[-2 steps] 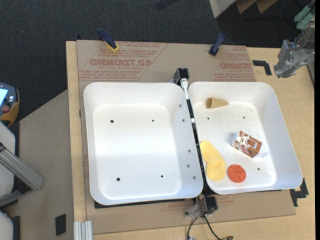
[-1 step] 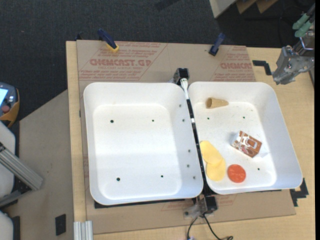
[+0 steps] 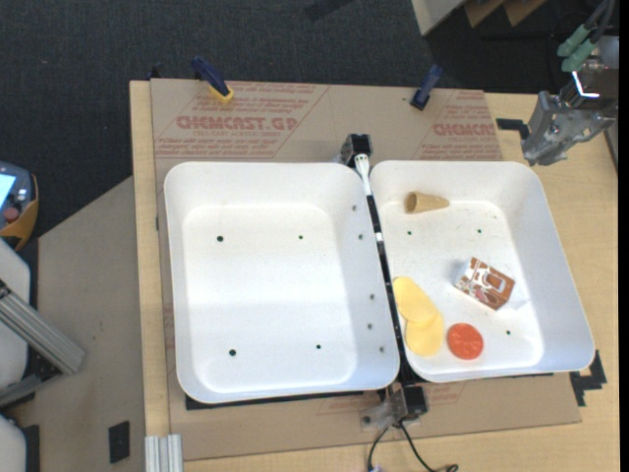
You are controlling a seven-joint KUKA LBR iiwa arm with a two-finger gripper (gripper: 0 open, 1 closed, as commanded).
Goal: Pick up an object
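The right bin (image 3: 550, 224) holds a tan cone-shaped piece (image 3: 426, 203) near its back, a small brown and white packet (image 3: 486, 283) toward the middle right, a yellow flat piece (image 3: 419, 315) at the front left, and a round orange-red disc (image 3: 465, 341) beside it. My gripper (image 3: 546, 136) hangs at the upper right, outside the right bin's back right corner and apart from every object. It is small and blurred there.
The left bin (image 3: 187, 264) sits beside the right one on a cardboard sheet (image 3: 246, 116) held by blue clamps (image 3: 212, 80). A black clip (image 3: 357, 149) joins the bins at the back. Cables and a connector lie at the front edge (image 3: 398, 416).
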